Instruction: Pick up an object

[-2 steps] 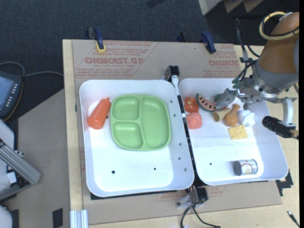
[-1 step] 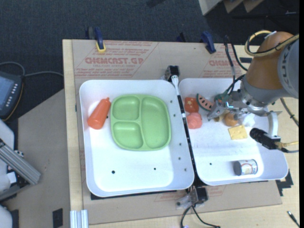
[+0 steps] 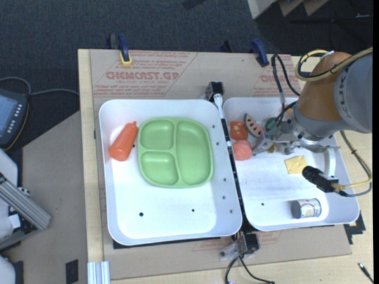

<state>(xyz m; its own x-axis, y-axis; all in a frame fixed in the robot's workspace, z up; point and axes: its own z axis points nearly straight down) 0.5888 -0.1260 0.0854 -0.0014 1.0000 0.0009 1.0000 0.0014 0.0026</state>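
Pincer (image 3: 265,142) low in right white bin (image 3: 331,215), grip state can't tell, just beside pink round object (image 3: 243,151) & orange block (image 3: 238,130). Yellow wedge (image 3: 295,164), small labelled can (image 3: 305,208) nearby. Table (image 3: 154,70) board reads "CHEMCAST GP" in red.

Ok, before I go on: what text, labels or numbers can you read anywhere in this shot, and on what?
"CHEMCAST G.P": red print on the brown board under the bins, repeated in a pattern; only the copy above the left bin reads clearly.
Smaller red lines around it: too blurred to read.
Can in the right bin: label too small to read.
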